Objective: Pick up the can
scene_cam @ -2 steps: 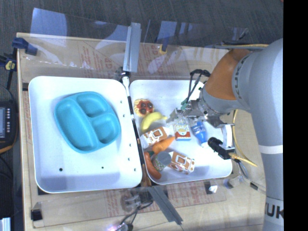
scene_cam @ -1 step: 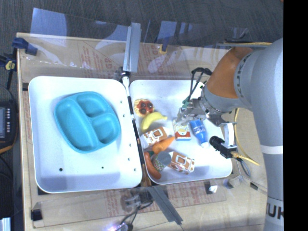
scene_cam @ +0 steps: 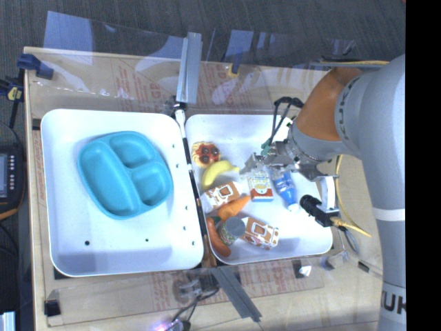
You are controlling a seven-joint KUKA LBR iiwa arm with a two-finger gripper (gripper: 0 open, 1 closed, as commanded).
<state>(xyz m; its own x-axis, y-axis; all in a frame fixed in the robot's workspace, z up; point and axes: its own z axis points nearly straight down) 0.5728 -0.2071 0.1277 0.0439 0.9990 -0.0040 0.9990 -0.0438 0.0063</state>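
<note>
So everything that matters is in the right bin (scene_cam: 227,126), the one the arm (scene_cam: 372,116) comes in over. The can (scene_cam: 233,227) is down in that bin's near-left corner, close to the wall on the camera's side and not far from the wall shared with the other bin. It's a small dark grey can. What you see is mostly its round end, so its long axis looks to run up toward the camera rather than along the bin floor. Standing or close to it, I'd say, but it's small and I wouldn't swear to the tilt.

An orange carrot (scene_cam: 231,207) touches the can on the side toward the bin's middle. A little printed carton (scene_cam: 260,233) sits just beside it along the near wall. A banana (scene_cam: 215,172) lies further up the bin's left wall.

The gripper (scene_cam: 264,161) hangs over the middle of the bin, well apart from the can, above another small carton (scene_cam: 260,185) and next to a blue bottle (scene_cam: 285,189). How far open it is, I honestly can't tell, as it's a blur of metal. Nothing shows gripped in it.

Beside the right bin on the counter (scene_cam: 103,81), the left bin (scene_cam: 62,233) has a blue divided tray (scene_cam: 124,173) in it.
</note>
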